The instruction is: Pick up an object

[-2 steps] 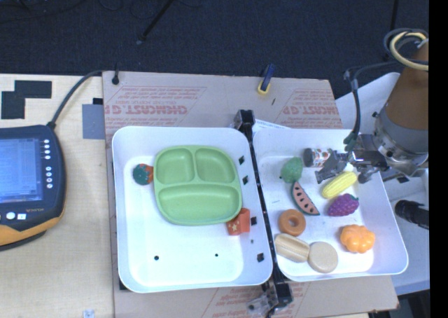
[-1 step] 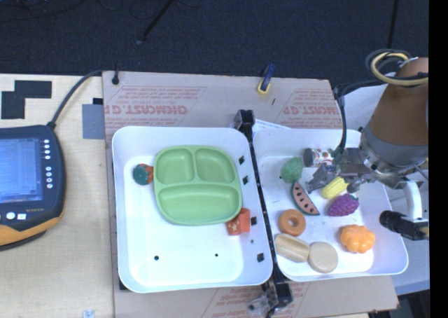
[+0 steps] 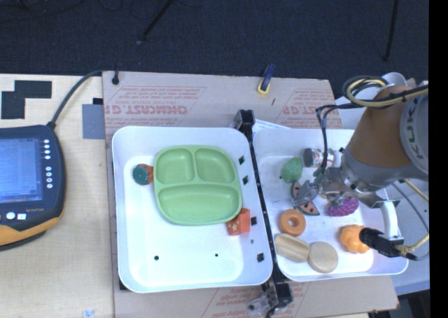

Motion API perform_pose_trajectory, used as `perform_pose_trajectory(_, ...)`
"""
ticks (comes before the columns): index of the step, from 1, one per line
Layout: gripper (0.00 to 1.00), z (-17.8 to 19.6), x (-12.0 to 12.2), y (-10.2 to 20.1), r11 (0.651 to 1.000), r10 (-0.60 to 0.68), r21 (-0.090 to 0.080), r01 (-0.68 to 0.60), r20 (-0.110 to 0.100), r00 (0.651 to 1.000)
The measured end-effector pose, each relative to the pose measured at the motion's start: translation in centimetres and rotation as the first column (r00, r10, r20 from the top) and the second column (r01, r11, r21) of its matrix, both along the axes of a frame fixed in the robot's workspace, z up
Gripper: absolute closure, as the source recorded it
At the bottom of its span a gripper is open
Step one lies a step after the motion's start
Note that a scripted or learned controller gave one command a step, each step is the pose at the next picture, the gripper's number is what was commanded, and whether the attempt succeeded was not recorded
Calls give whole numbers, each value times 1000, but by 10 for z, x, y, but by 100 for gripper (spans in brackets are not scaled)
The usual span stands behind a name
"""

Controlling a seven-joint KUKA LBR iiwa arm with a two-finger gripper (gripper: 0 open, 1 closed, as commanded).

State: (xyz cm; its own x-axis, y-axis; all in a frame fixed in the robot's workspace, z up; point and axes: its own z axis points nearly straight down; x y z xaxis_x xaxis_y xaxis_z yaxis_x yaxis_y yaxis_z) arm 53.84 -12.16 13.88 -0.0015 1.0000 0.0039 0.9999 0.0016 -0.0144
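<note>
My gripper (image 3: 308, 196) hangs low over the middle of the right bin (image 3: 280, 267), reaching in from the right under the grey and orange arm. Its dark fingers point down-left, close to a purple bumpy object (image 3: 344, 206) on their right and a green rounded object (image 3: 292, 169) up-left. A brown doughnut (image 3: 292, 223) lies just below the fingers. Lower in the bin lie a tan bread-like piece (image 3: 291, 247), a round beige disc (image 3: 323, 256) and an orange fruit-like object (image 3: 352, 237). I see nothing clearly between the fingers.
The left bin (image 3: 140, 267) holds a green divided plate (image 3: 196, 185), a small teal and orange ball (image 3: 143, 174) and a small orange block (image 3: 241, 223). A tablet-like pendant (image 3: 28, 176) lies far left. Cables loop by the arm at right.
</note>
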Motion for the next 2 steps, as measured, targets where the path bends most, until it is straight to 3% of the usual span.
perform_pose_trajectory(1,0,-54,0,2,1000,-1,-3,1,10,1000)
perform_pose_trajectory(2,100,-45,0,0,1000,-7,0,7,4,1000)
